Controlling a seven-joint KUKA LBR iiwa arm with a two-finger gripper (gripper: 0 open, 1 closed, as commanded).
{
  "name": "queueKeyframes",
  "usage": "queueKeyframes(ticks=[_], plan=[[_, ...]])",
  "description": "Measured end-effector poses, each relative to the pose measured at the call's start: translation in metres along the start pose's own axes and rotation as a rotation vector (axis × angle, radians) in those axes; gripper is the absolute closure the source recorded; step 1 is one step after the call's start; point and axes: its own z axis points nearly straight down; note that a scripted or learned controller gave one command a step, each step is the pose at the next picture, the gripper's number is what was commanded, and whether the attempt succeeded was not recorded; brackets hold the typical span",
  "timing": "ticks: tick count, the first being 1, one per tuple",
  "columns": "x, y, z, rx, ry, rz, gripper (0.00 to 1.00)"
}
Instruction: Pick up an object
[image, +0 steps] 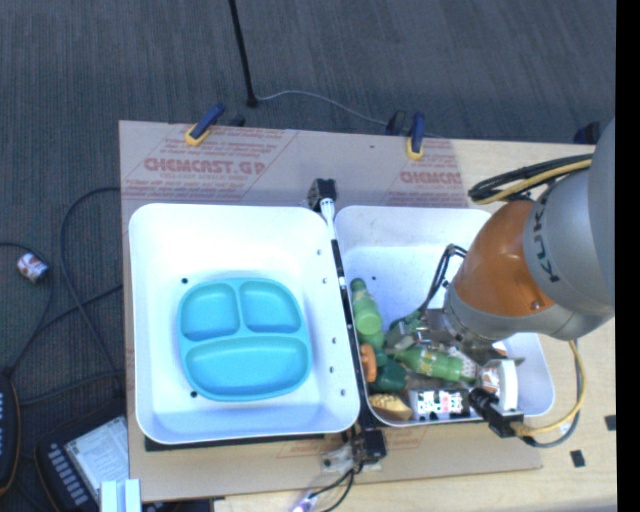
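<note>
1. We see the arm (545, 260) reaching in from the right and bent low over the right bin (400, 235), with its orange band above the pile of things at that bin's near end.
2. The gripper (440, 350) sits down among that pile, and we cannot tell how it is set or whether anything is in it; the wrist and clutter hide it.
3. The candidates for picking all lie in the right bin: a green bottle (366, 312) along the left wall, an orange piece (369, 361) just below it, a long green and yellow thing (430, 362) lying crosswise under the wrist, a tan lump (392, 405) and a small white block with dots (438, 403) at the near rim.
4. The left bin (160, 330) holds a blue divided tray (243, 335), lying flat and well apart from the arm.
5. We judge the task to be at the grasp stage: the arm is down at the pile, nothing is visibly lifted, and closing on one item and raising it clear of the bin remain to be done.
6. The things touch one another, so we expect a grasp could slip or drag a neighbour.
</note>
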Motion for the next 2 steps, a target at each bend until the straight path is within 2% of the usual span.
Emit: queueKeyframes(ticks=[1, 2], plan=[[0.002, 0.002, -0.011, -0.003, 0.003, -0.004, 1.00], [0.054, 0.059, -0.095, 0.014, 0.006, -0.004, 1.00]])
